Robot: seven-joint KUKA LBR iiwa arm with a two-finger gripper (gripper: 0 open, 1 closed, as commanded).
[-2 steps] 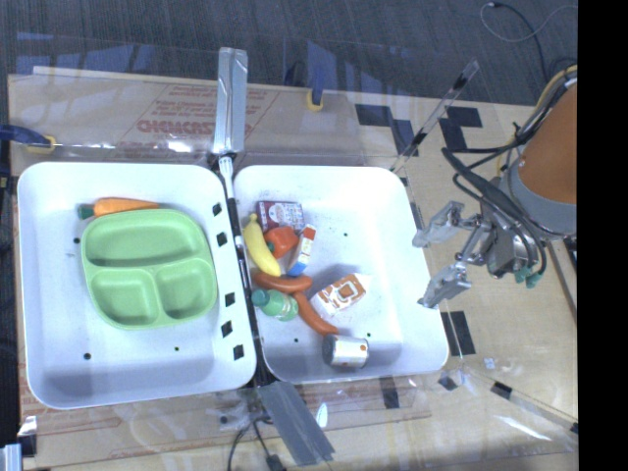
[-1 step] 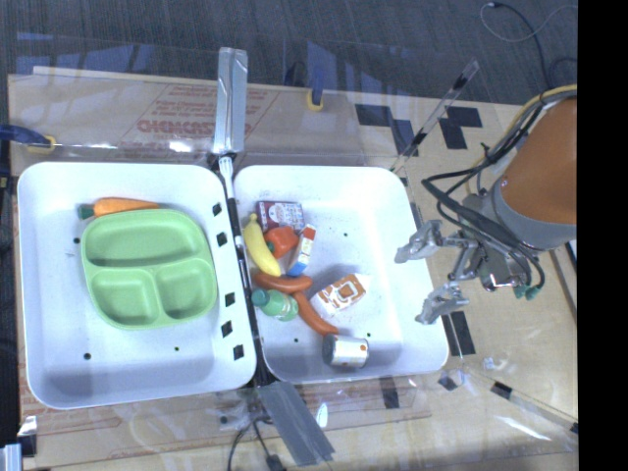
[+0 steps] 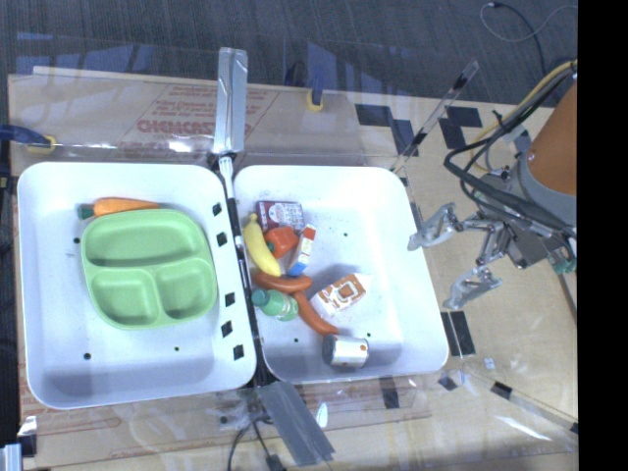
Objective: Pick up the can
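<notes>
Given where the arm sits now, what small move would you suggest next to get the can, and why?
Probably swing the end effector left and slightly toward the bench's near edge until it is above the can. The end effector hangs outside the right bin, past its right wall, while the can lies on its side near the bin's front wall, just below the orange carton.

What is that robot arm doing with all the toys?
The arm is trying to pick up the can, which lies near the front edge of the right bin beside toy food such as a banana. The gripper is open, holds nothing, and sits outside that bin to its right. A green tray lies in the left bin.
</notes>
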